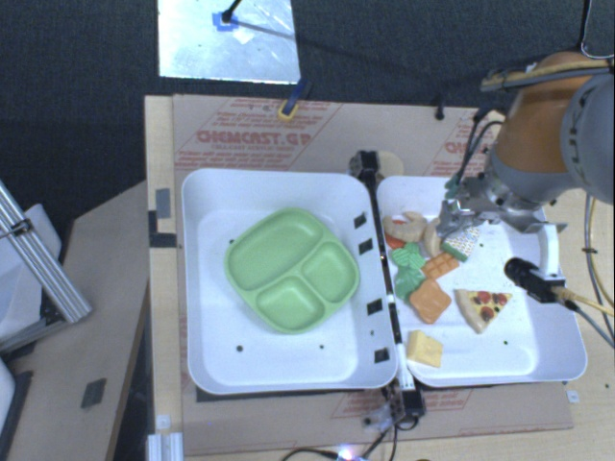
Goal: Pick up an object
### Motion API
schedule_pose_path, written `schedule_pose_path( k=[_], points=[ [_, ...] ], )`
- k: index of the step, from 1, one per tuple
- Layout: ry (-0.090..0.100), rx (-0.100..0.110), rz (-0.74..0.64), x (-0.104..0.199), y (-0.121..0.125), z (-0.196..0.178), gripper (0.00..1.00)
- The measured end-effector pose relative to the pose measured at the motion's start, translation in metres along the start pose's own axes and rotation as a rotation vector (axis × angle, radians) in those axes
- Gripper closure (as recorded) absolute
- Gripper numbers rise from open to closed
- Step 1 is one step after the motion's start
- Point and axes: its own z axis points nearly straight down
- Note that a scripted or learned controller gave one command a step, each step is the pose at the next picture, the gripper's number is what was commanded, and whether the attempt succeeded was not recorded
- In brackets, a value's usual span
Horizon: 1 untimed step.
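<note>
Over the right bin (562, 353), the gripper (454, 221) hovered low above the toy food (430, 301); fingers' state unclear. Descending and closing on one piece seemingly came next.

The arm (553, 113) is cut off by the right edge. The gripper (459, 221) hides part of the toy food pile (423, 257); jaw spacing is indiscernible.

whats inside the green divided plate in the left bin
Nothing shows in the green plate: its three compartments are bare. The toy food, such as the pizza slice, lies in the right bin. What the plate covers underneath cannot be seen.
</note>
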Motion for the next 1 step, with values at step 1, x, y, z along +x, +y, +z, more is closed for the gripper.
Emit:
schedule_pose_path(
  k=[1],
  points=[
    [0.0, 0.001, 0.0, 0.0002, 0.0014, -0.0305, 1.0]
  ],
)
